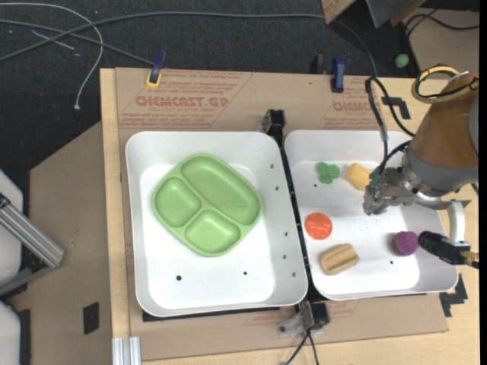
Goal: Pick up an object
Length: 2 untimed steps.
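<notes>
Hovering low over the right bin [426, 284], the gripper [375, 201] hangs from the grey and orange arm [445, 147] that reaches in from the right. Its dark tip sits just right of the yellow piece [358, 176] at the far side of that bin, and whether the pincer stands apart or together cannot be told from this slant; nothing is seen between its fingers.

Four candidates lie in the right bin: a green piece [328, 172] toward the far left, the yellow piece beside it, an orange-red round thing [318, 225] nearer the middle left, a tan loaf-shaped thing [338, 258] near the front, and a purple lump [405, 242] toward the right. The left bin [152, 158] holds a green divided plate [207, 203].

By my reading the step in hand is the approach: the tool is down among the objects but has claimed none. The yellow piece looks the likeliest target, being closest. The next move calls for centring over one thing, with fingers spread wide enough to straddle it, then descending and closing squarely. The bin's far wall near the yellow piece leaves little room, so an off-centre close could merely nudge it aside.
</notes>
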Each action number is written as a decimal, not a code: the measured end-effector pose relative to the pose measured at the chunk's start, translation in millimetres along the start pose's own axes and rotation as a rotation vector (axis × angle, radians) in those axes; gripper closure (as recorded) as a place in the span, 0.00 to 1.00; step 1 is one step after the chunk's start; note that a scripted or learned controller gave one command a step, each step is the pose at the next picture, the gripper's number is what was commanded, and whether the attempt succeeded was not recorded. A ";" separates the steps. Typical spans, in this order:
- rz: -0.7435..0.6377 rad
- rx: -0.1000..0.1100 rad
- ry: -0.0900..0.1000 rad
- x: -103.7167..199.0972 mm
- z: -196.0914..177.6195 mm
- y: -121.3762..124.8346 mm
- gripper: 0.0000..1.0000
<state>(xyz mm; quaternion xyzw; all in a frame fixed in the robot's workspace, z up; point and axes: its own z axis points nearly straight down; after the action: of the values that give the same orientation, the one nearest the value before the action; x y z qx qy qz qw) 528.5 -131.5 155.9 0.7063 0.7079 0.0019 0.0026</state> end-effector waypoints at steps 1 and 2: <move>0.001 0.000 0.000 1.4 -43.8 4.1 1.00; 0.001 0.000 -0.001 -3.9 -97.2 8.9 1.00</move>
<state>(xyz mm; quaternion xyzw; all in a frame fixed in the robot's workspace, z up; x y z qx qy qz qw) 536.8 -135.3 253.2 0.7068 0.7074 0.0016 0.0028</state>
